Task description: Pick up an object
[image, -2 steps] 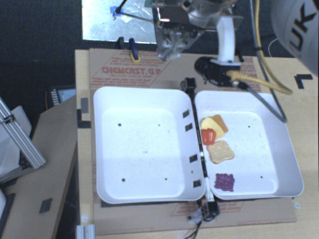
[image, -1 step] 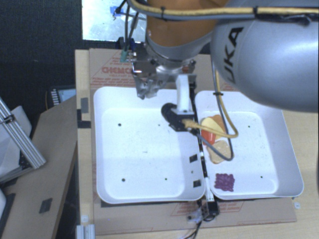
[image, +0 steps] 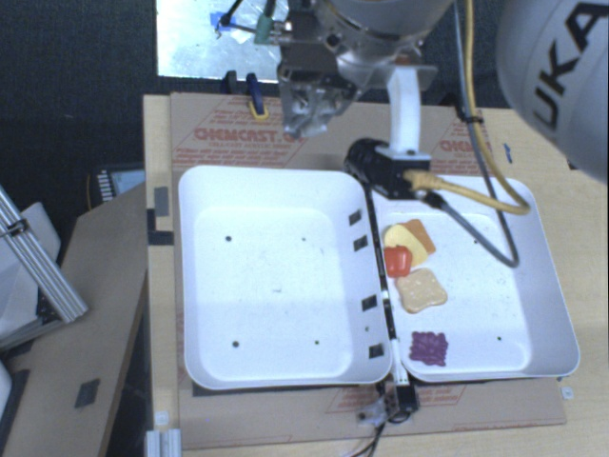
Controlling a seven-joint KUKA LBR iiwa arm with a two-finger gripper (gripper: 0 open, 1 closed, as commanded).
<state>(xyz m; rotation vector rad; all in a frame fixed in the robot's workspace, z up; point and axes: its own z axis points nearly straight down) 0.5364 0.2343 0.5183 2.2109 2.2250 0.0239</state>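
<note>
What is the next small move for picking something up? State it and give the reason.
Probably carry the gripper toward the right bin before lowering. It sits high above the cardboard behind the bins, over nothing to grasp, while the toast slice, red piece, orange piece and purple grapes all lie along the right bin's left side.

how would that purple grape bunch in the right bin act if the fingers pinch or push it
The purple grape bunch looks like moulded toy food, so probably stiff and light. Its bumpy surface may give uneven grip. It lies low and flat on the right bin, so it would likely slide, not roll.
</note>
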